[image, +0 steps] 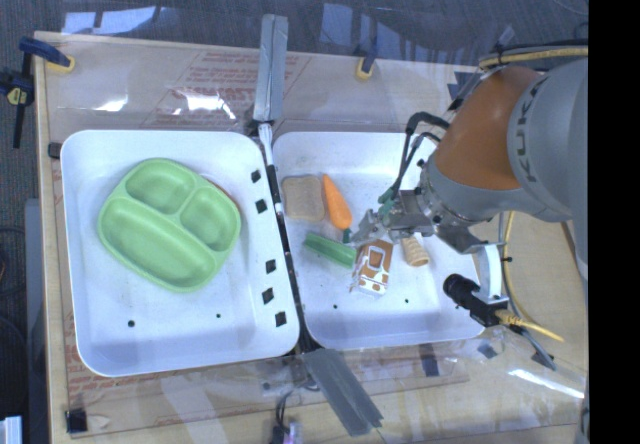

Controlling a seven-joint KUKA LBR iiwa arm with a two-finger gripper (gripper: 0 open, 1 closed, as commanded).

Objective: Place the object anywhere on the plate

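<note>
While the arm (500, 147) reaches in from the right, its gripper (385, 219) hangs low over the right bin (440, 317); fingers too blurred, grip state cannot be told. Just below it lies a brown-and-white packet (373, 267), with a cork-like piece (414, 251) beside it. Left of the gripper sit a carrot (336, 202), a tan block (301, 198) and a green stick (329, 249). Green plate (170, 223), three compartments, rests in the left bin (90, 332), well apart from all items.
</note>
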